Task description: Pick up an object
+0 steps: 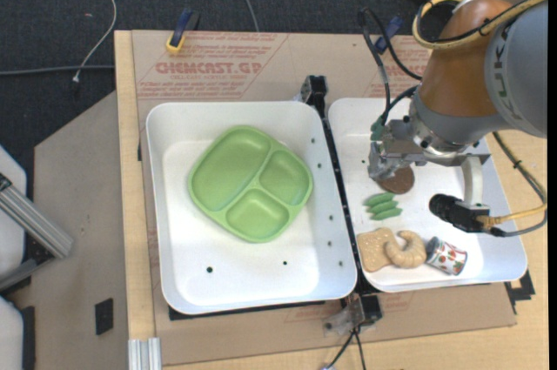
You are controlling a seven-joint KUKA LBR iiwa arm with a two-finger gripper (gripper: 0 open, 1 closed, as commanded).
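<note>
My gripper (389, 166) reaches down into the right bin (348, 120), near its left middle. A brown round disc (400, 180) lies right under it and is partly covered by it; whether they touch is hidden. Just below lies a green pea pod (381, 204). At the bin's near edge sit a tan cracker (374, 246), a pale curled pastry (406, 249) and a small white can with red print (447, 256). The grey and orange arm (466, 72) covers the bin's far right part.
The left bin (174, 185) holds a green divided plate (251, 183). A black divider with a clip (314, 90) runs between the bins. A black part with a yellow cable (459, 212) hangs off the arm over the right bin. Cardboard (218, 63) lies under both bins.
</note>
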